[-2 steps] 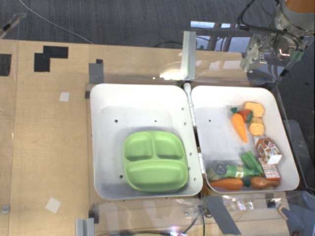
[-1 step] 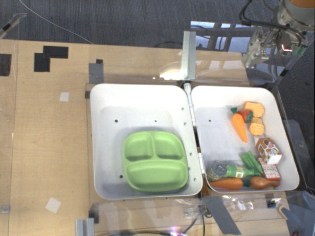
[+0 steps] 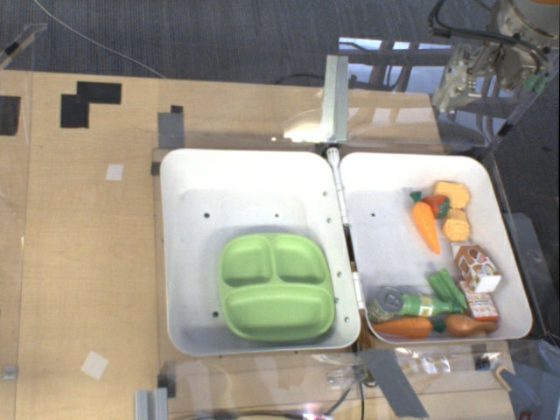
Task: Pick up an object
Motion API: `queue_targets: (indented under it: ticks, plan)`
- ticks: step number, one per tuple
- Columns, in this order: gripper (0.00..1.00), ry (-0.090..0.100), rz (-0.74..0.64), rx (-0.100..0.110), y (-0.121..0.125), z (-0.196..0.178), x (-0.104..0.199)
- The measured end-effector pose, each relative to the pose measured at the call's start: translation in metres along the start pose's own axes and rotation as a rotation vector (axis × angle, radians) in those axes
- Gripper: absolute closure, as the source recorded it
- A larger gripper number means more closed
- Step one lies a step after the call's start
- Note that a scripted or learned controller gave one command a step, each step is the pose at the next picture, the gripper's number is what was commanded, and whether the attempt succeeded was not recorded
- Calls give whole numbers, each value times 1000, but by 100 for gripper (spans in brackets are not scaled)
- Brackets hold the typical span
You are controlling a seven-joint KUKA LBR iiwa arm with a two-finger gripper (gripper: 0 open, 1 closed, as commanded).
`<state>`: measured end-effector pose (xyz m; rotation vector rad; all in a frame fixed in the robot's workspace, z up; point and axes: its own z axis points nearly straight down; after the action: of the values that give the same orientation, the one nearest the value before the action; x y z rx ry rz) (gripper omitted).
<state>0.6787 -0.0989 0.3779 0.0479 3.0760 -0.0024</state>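
Toy food fills the right bin (image 3: pixel 385 182): a carrot (image 3: pixel 426 224) sits near its far side beside two yellow pieces, with small cartons (image 3: pixel 478 269) and a bottle (image 3: pixel 402 304) crowded along the near edge. The claw (image 3: pixel 477 73) hangs high beyond the bin's far right corner, carrying nothing, and whether it is apart or together I cannot tell through the glare. I'd say the pick has not begun; next it must swing over one piece and descend. The green plate (image 3: pixel 276 285) lies in the left bin (image 3: pixel 201 182). The near-edge pile overlaps, so its pieces are hard to separate.
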Motion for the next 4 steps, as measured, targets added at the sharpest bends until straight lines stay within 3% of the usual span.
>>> queue_targets:
  ticks: [1, 2, 3, 4]
  plan:
    - [100, 57, -92, -2, -37, 53, 15]
    - [100, 50, 104, 2, -4, -3, 8]
    - [100, 53, 218, 5, 4, -13, 16]
    - [100, 41, 215, 4, 5, -28, 14]
